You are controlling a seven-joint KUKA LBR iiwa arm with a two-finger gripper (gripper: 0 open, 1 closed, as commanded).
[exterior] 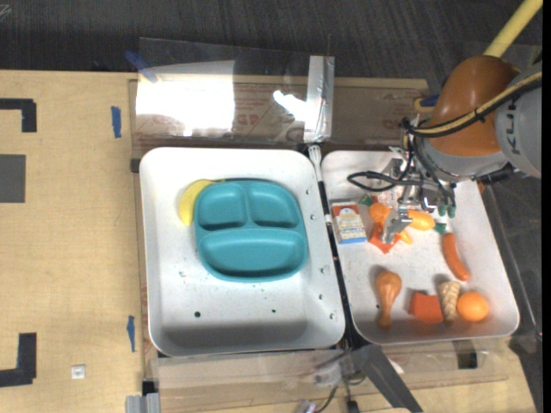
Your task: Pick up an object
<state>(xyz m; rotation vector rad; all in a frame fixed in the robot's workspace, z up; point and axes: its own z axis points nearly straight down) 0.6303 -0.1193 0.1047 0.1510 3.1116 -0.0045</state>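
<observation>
My gripper (400, 224) reaches down into the back of the right bin (499, 317). It hangs over a cluster of small toy foods: an orange carrot-like piece (381, 237) just to its left and a yellow piece (422, 222) to its right. A red and white carton (349, 224) lies further left, by the bin's wall. The gripper's body hides what is right beneath it.
The right bin also holds a red sausage (455, 257), a drumstick (387, 292), a red block (424, 306), a bread-like piece (448, 297) and an orange (473, 306). The left bin (172, 308) bears a teal divided tray (250, 229) over a yellow item (188, 200).
</observation>
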